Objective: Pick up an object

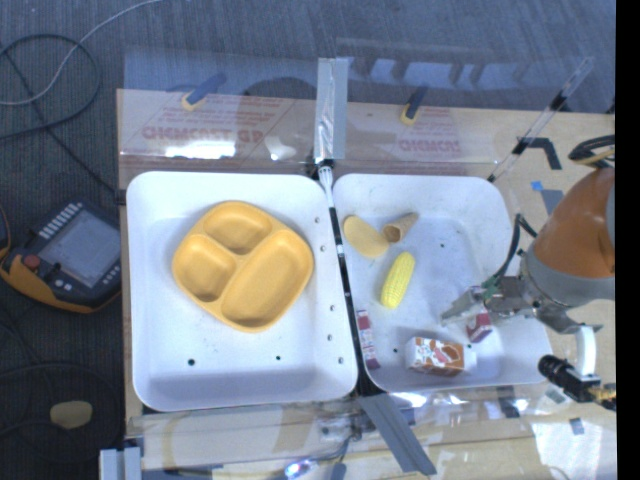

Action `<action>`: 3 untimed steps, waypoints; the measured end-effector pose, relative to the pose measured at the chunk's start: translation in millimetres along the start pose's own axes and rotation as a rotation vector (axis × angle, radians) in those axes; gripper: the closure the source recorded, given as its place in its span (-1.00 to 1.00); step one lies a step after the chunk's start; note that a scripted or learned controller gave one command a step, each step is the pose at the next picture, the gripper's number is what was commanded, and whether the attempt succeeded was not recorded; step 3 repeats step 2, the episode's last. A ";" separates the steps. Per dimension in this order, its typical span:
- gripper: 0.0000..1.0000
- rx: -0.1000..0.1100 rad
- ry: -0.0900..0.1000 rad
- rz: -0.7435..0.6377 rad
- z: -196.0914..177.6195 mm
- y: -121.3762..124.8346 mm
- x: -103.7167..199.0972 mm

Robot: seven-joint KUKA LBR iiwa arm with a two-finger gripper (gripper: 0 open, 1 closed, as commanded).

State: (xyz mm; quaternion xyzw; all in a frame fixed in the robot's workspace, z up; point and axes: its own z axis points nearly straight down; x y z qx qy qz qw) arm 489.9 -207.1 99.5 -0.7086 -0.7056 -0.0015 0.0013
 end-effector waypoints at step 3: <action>1.00 0.006 -0.005 0.287 -129.6 20.8 48.0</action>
